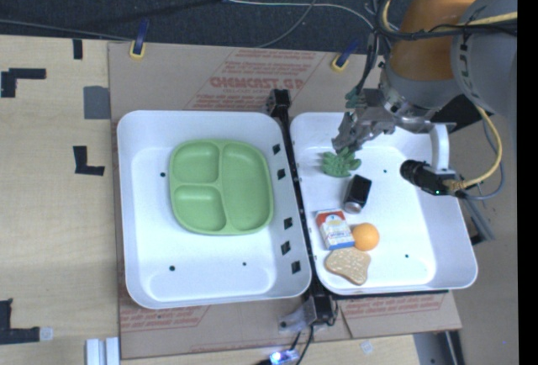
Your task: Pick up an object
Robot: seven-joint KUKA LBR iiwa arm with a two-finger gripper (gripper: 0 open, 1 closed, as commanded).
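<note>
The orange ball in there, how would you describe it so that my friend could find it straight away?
Look in the right-hand white bin, at the cluster near its front left. The orange ball lies just right of the small red, white and blue box and just behind the tan bread-shaped piece. It is the one round, plain orange thing there.

Green leafy toy (pixel 340 162) — right bin
</note>
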